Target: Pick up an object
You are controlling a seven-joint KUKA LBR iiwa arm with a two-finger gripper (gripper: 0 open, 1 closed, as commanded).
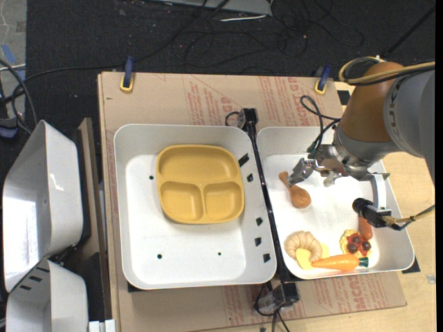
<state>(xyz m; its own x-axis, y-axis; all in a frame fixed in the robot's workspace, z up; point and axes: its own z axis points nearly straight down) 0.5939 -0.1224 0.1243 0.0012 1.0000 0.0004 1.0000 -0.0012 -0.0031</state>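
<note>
While two white bins are sitting side by side on the bench, the left bin (138, 254) is carrying a yellow tray (201, 183) with three compartments, lying flat toward the bin's upper middle. A black divider (261, 192) is running between the bins.

Moving right, the right bin (277, 140) is holding the toy food. A brown drumstick (297, 191) is lying near the bin's left side, its narrow end pointing up and left. Just beside it, above and to the right, the gripper (317, 173) is hanging over the bin with its fingers spread apart and nothing between them; one fingertip is standing close to the drumstick's narrow end, though whether it is touching cannot be told.

Along the bin's lower edge, a croissant (303, 241) is resting with a yellow piece (303, 257) against its underside, and a carrot (336, 261) is lying just to the right, pointing left. Further right, a small cluster of dark and red fruit (358, 243) is sitting on a yellow base near the bin's right corner.

Above all this, the arm (387, 109) is reaching in from the right, its orange band showing above the wrist.
</note>
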